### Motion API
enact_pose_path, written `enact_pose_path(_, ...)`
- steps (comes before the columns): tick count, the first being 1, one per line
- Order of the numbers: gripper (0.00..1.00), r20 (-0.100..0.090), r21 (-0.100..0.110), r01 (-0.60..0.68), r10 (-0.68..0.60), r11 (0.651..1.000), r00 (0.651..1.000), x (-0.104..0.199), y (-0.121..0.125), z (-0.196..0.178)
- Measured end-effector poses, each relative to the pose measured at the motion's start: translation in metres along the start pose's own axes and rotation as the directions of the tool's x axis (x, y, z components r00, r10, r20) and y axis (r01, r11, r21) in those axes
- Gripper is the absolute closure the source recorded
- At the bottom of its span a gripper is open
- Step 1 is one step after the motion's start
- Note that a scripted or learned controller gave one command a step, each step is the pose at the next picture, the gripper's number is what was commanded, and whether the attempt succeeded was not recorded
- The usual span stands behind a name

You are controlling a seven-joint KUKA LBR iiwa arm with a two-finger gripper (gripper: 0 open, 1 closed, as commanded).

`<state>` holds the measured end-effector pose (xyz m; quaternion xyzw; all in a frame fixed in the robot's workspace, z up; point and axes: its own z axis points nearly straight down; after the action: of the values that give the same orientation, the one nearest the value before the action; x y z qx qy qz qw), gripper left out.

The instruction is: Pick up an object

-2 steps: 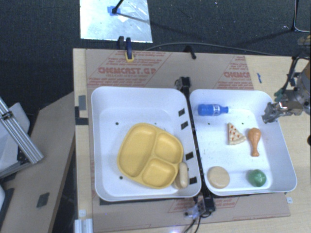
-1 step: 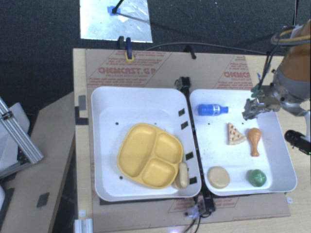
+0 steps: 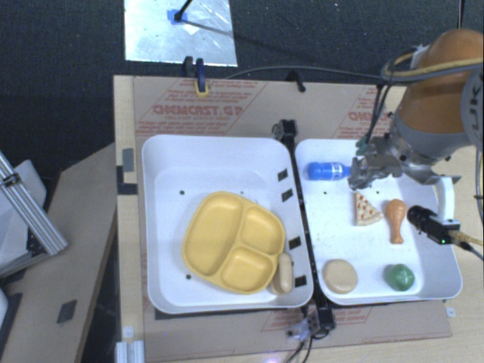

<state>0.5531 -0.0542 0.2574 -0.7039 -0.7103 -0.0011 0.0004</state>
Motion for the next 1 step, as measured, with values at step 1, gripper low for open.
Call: enact_pose_path(1, 1.00, 0.000, 0.000, 0.001, -0.001, 1.000, 1.000, 0.0543, 0.0047, 0.0203)
